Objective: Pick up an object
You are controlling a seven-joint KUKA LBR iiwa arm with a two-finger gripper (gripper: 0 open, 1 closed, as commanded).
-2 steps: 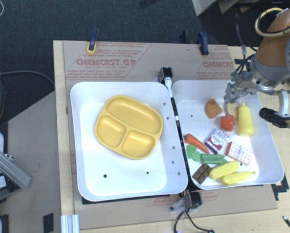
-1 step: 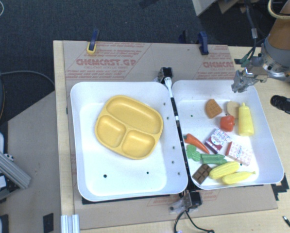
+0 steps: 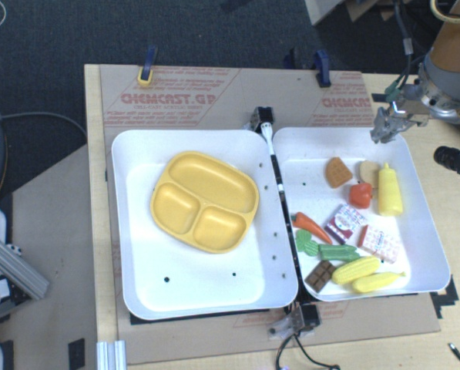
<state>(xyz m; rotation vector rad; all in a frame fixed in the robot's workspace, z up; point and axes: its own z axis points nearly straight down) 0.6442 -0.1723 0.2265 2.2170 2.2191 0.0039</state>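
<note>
Two shallow white bins side by side on a brown board, smooth and glossy, with rounded corners. Gripper (image 3: 387, 132) poised at the far rim of the right bin (image 3: 430, 230), metal fingers pointing down, apparently a little apart with nothing between them, though too small and blurred to say for sure. Just below the fingers, a mustard bottle (image 3: 390, 190): yellow, smooth plastic, a cylinder with a pointed cap toward the gripper. Beside it, away to the left, a pale rounded item (image 3: 367, 171) and a red tomato (image 3: 360, 195), round and shiny; further left a brown nugget-like lump (image 3: 337, 172), matte and rough. Farther from the fingers, toward the near rim: an orange carrot (image 3: 310, 224), tapered; two small printed cartons (image 3: 364, 233), boxy, red and white; a green pepper (image 3: 326, 249), long; a yellow corn cob (image 3: 356, 270), ribbed; a banana (image 3: 377, 281), curved; a brown chocolate bar (image 3: 319, 276), flat and segmented. Well apart from the gripper, in the left bin (image 3: 137, 206), a yellow divided plate (image 3: 204, 201), matte plastic, three compartments, tilted askew.
</note>
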